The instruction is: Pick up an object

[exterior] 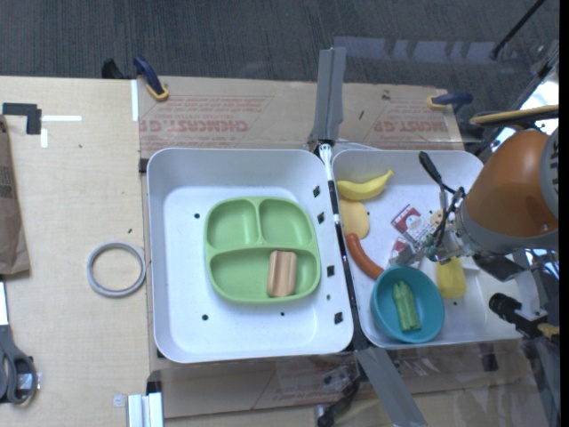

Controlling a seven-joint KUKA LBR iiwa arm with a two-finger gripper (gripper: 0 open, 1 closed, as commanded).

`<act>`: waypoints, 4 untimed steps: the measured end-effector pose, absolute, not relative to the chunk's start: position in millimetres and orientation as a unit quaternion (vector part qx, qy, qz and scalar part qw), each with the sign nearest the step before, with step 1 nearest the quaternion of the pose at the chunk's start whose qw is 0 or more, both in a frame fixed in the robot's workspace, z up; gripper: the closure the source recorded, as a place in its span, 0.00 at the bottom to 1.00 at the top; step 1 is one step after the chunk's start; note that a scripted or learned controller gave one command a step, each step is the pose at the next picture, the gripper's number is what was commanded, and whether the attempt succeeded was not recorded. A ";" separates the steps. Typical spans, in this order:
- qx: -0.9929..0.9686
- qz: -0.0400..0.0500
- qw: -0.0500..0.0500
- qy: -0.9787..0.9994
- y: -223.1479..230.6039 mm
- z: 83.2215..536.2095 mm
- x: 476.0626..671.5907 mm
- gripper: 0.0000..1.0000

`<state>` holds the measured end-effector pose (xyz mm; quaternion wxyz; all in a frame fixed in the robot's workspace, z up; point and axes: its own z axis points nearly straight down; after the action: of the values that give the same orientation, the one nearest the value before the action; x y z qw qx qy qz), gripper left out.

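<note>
Dark ribbed flooring is seen behind a pale wooden desk (71,203), on which cardboard sheets and two shallow white bins are laid side by side. At the centre of the left bin (169,265) a green divided plate (262,247) is set, and a tan sausage-shaped piece (282,273) is lying in the plate's lower compartment. Near the desk's left edge a grey ring (116,268) is lying flat.

The right bin (471,327) is crowded. A yellow banana (364,185) is placed by its far left corner, with a rounded yellow fruit (355,213) just below it and an orange-red carrot-like piece (363,254) slanting toward a blue bowl (407,304) at the bin's near edge. A green stick-shaped piece (405,306) is held inside the bowl. A red-and-white packet (408,221) and a yellow block (452,279) are found close to the hand (436,243), which is lowered among them beneath the arm's orange band (520,189). Whether the hand is open or closed, or has hold of anything, cannot be told; it is masked by the wrist and clutter.

The pieces appear smooth, hard and rounded, so slipping is judged likely. Because the things are packed closely, a neighbour may be pinched or nudged, and the bowl's rim may be struck.
</note>
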<state>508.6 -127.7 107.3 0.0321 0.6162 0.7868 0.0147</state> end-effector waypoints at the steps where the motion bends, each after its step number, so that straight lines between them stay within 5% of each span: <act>1: 0.577 0.004 0.005 0.817 -155.3 97.2 575.0 0.00; 2: 0.577 0.003 0.005 0.817 -155.5 97.1 574.9 0.00; 3: 0.342 0.000 0.001 0.940 -149.8 92.9 659.3 0.00; 4: 0.343 0.000 0.002 0.939 -150.6 103.3 659.9 1.00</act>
<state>659.9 -150.6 103.3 0.0020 0.3433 0.9392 0.0003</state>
